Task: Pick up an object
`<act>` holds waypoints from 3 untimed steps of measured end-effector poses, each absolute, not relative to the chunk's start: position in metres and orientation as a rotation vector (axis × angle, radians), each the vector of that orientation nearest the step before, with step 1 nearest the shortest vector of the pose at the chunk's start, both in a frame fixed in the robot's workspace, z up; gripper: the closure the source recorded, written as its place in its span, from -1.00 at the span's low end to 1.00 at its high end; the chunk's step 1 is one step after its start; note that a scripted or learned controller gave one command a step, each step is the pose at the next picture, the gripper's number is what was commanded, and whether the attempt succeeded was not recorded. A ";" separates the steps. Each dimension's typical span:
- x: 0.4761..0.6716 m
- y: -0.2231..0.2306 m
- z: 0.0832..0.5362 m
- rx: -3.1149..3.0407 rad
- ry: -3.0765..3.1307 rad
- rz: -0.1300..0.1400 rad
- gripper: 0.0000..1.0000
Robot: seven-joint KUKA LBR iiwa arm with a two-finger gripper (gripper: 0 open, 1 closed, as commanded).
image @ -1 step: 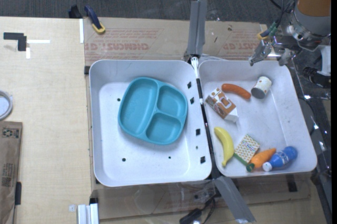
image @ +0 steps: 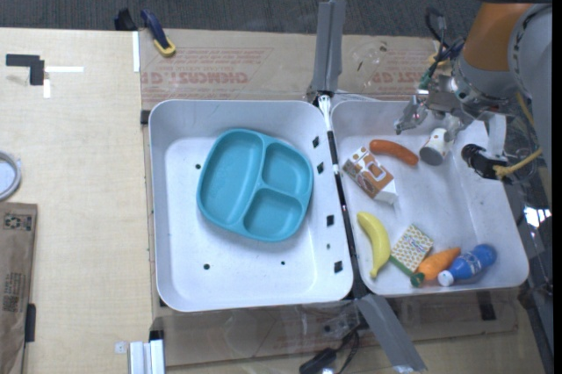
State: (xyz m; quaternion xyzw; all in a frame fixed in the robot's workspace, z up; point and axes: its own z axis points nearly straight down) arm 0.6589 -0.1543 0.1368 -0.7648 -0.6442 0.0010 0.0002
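Sausage [image: 393,152] lies left-right, slightly slanted, near gripper [image: 428,128], whose grip state I cannot tell.

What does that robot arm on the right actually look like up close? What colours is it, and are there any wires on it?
The arm is grey with a rounded orange band near the wrist. Yellowish and black cables loop around it and hang beside it. At its tip sits a metallic silver end effector, small and angular, with a pale cylindrical part beside it.

The grey arm with its orange band [image: 494,30] reaches in from the right edge, wrist bent downward and leftward, carrying the two-finger metal pincer [image: 425,133] low, its pale fingertips pointing down and slightly left.
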 end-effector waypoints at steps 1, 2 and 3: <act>0.637 -0.198 0.091 -2.399 -2.025 0.002 -1.00; 0.637 -0.199 0.099 -2.399 -2.026 0.004 1.00; 0.656 -0.156 0.214 -2.344 -2.093 0.002 1.00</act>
